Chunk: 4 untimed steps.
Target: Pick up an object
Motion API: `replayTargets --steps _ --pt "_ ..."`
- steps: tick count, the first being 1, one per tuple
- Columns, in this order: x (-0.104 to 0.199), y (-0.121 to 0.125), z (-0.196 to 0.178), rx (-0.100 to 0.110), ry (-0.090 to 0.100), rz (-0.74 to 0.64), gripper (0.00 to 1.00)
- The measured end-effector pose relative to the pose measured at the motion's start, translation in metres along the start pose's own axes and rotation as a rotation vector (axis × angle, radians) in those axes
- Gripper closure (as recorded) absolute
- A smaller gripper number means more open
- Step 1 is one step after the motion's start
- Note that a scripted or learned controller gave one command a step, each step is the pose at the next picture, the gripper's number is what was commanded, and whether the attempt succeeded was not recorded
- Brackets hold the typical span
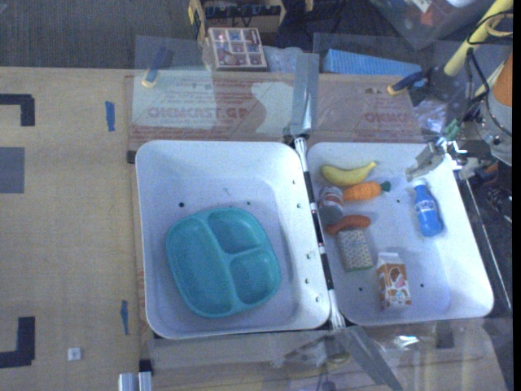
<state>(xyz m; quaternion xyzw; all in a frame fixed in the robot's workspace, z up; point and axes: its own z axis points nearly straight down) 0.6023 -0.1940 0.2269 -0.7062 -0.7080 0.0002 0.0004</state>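
Two metal fingers of the gripper are seen spread apart, nothing held between them. Just below them, a smooth blue bottle is laid in the right bin; a curved yellow banana is farther left.

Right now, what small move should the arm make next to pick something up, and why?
Probably a short move down and toward the blue bottle. The gripper sits over the right bin near its far right corner, holding nothing, and the bottle is the nearest thing, just below it in the view. It also lies apart from the banana and carrot, so the approach looks free.
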Motion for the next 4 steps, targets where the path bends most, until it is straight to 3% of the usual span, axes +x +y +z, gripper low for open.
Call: replayTargets --steps 1,2,3,4 --pt "-0.021 -0.005 0.116 0.003 0.011 -0.029 0.0" --pt "0.002 -0.021 0.141 -0.004 -0.001 0.003 0.0" --pt "0.0 -0.019 0.129 -0.01 -0.002 0.006 1.0" --pt "0.06 0.003 0.038 -0.003 -0.001 -0.077 1.0"
